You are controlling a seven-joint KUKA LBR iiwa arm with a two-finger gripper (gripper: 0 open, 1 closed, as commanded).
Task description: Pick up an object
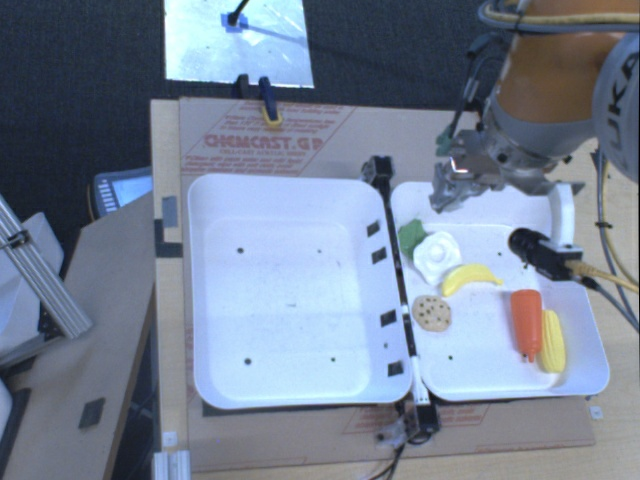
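bins [300, 193]: smooth glossy white plastic | bench board [265, 140]: matt printed cardboard | carrot [527, 323], banana [470, 278]: shiny plastic | arm band [560, 38]: glossy orange

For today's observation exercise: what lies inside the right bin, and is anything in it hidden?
The right bin holds a green piece, white item, banana, cookie, carrot and corn. The arm covers its far corner; anything there is hidden.

The grey arm [590, 78] reaches in from the right, its orange band [560, 38] high in view above the wrist. The wrist tips down and leftward, carrying the gripper [450, 193] low at its end.
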